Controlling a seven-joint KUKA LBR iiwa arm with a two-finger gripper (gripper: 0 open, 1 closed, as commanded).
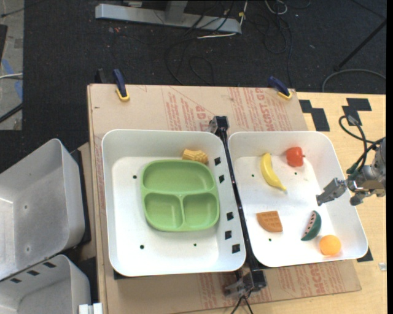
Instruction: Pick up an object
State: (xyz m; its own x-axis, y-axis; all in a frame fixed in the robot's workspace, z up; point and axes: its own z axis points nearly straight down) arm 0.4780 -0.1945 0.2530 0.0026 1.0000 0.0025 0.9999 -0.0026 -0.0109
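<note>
A robotics lab or test workshop, seen from above. A bare particle-board bench top (159, 107) printed with red lettering is held down by two blue-and-yellow spring clamps (121, 84) at about eleven and one o'clock. Loose black cables (202, 58) trail over a dark carpeted floor (55, 43) toward twelve o'clock, beside a grey metal bracket (166, 17). Two shallow white plastic bins (169, 138) sit side by side at the centre, marked with small black square tags (235, 248). Spare white plastic tubs (34, 196) are stacked at nine o'clock. Toy plastic food (272, 172) stands in for real food, as in a staged trial setup.
</note>
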